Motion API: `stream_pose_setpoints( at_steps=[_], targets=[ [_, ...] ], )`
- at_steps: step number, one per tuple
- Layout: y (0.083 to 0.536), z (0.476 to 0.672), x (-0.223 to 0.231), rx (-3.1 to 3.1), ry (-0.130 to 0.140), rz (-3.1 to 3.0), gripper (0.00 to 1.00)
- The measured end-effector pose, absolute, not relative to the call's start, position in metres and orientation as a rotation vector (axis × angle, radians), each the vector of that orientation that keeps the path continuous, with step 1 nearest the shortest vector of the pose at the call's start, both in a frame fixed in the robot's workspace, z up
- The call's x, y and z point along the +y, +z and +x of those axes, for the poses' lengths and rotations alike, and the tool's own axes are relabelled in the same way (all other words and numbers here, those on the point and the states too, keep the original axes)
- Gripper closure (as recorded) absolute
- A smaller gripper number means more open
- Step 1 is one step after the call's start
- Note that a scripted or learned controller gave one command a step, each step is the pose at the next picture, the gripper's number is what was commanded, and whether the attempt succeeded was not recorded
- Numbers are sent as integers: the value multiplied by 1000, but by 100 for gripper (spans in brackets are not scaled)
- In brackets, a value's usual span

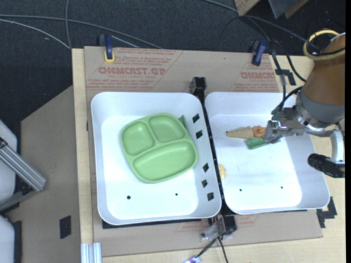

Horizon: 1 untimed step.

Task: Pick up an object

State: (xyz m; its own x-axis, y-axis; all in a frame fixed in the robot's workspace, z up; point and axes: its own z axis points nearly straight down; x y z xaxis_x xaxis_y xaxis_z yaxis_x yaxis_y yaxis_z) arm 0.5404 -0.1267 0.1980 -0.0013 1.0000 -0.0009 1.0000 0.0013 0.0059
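In right bin (285, 196) | claw (272, 134) grip unclear, touching green piece (255, 143) | open floor below

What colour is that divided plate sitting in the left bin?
Light green, seen clearly in the camera view: the divided plate.

Pale green divided plate (159, 147); white bins (109, 190); tan cone (241, 132); green block (255, 143); blue clamps (109, 46); brown board, red lettering (131, 70).

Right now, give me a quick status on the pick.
Gripper low in right bin, at green piece and tan cone. Grasp unconfirmed. Green divided plate in left bin.
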Motion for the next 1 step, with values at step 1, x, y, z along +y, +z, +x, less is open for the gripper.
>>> stream_pose_setpoints(
  at_steps=[1],
  targets=[
    [262,543,-127,2219,6,2215,100]
  ],
)
